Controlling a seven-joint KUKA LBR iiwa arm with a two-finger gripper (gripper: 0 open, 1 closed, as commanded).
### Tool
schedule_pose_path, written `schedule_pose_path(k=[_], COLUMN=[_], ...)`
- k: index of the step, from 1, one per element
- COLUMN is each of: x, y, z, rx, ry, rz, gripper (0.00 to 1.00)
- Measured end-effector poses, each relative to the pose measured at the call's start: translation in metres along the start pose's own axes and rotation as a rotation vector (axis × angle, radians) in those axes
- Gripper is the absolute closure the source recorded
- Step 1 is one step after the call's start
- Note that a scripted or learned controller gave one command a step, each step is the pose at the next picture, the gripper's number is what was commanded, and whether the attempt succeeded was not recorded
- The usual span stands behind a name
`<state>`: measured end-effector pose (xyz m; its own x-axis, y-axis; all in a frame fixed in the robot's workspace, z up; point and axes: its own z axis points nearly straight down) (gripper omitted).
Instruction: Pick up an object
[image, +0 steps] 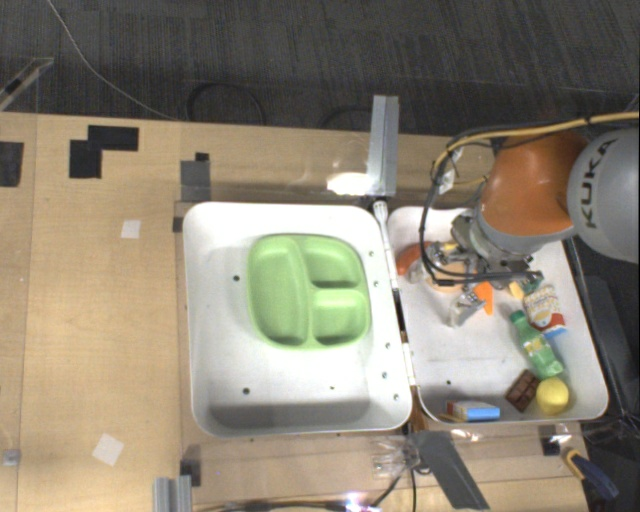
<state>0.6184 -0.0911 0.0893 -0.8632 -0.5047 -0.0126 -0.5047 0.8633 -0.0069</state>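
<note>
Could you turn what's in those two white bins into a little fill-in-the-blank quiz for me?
1. The divided tray in the left bin is coloured ____.
2. The yellow ball lies in the ____ bin.
3. Beside the yellow ball lies a small ____ block.
4. The arm has an ____ band.

Missing words: green; right; brown; orange

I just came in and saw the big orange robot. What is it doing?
The robot arm reaches into the right bin, with its gripper low among small things: an orange piece, a green bottle, a yellow ball, a brown block. I can't tell if it grabbed anything. The left bin has a green tray.
</note>
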Motion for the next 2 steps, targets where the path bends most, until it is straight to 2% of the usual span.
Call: schedule_pose_path(k=[2], x=[0.052], y=[0.019], z=[-0.002], rx=[0.003], ry=[-0.004], rz=[0.216], gripper=[0.0])
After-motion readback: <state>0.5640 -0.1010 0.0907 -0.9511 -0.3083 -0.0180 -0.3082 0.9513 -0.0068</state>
